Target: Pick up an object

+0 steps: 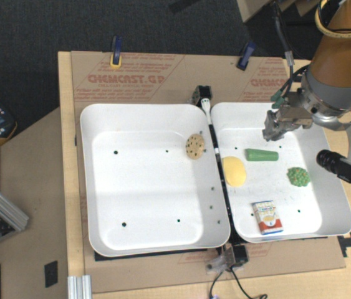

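Grey claw | over right bin | above green block | grip state: cannot tell

We cannot make out how the hand holds its fingers, since they blur into a dark mass. The arm runs off the frame's top right, and the small box's print is too fine to read.

grey arm, orange band
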Motion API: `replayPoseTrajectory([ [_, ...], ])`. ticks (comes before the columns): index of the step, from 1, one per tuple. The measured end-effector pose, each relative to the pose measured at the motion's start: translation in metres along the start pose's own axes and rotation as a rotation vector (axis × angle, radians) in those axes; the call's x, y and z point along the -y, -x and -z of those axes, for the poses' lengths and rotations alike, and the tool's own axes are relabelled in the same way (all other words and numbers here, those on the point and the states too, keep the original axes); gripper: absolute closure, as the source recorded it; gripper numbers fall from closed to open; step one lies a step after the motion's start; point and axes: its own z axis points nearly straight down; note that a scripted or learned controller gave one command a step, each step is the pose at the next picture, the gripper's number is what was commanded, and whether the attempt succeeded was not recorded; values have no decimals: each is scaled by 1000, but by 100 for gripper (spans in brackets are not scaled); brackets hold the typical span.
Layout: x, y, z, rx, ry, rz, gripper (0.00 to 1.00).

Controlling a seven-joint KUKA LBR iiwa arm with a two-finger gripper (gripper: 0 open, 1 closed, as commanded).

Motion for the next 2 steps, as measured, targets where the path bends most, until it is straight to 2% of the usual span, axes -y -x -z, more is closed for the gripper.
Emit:
replayPoseTrajectory([
  [1, 69, 1, 5, 1, -10, -16, 100],
  [2, 64, -82, 53, 0, 0, -5, 100],
])
